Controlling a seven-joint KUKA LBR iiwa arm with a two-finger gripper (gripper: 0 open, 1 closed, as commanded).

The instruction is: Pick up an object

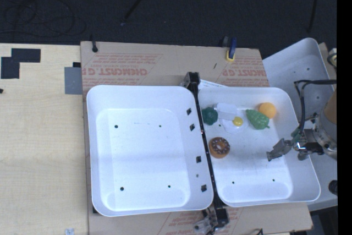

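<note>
**Objects lying left of the gripper in the right bin**

Cardboard-covered bench is bearing two white bins; the left bin (99, 173) is being left aside. Every object is sitting in the upper half of the right bin (308, 187): donut (219, 147), dark green piece (209, 115), yellow ball (237, 121), green toy (257, 119), orange ball (267, 109). The gripper (279, 149) is being held over the bin's right-middle floor, nothing seen between its fingers; whether they are spread or closed cannot be told. The green toy and orange ball are judged nearest, up and slightly left of the tip; the donut is lying straight left, well apart.
</note>
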